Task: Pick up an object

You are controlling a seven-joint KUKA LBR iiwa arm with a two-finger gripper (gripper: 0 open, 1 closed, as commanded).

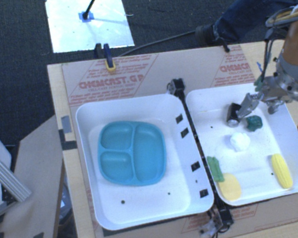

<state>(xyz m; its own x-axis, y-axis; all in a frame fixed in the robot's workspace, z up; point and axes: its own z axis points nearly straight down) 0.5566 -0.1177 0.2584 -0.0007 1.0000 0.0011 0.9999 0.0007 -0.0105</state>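
Note:
My gripper [264, 104] hangs over the far right part of the right bin [213, 103], at the end of the grey arm that comes in from the right. Just below it in the view lies a small dark teal object [254, 123]. A white rounded lump [240, 141] sits a little nearer the bin's middle. Along the front of the bin lie a yellow corn cob [281, 170], a flat yellow disc [230, 187] and a green strip [216, 169]. Nothing is seen held by the gripper.
The left bin [91, 119] holds a blue divided plate [131, 152]. A raised divider [192, 142] with black clips separates the two bins. Cardboard [131, 74] lies under both bins, with a blue-and-yellow clamp [108, 58] at its far edge.

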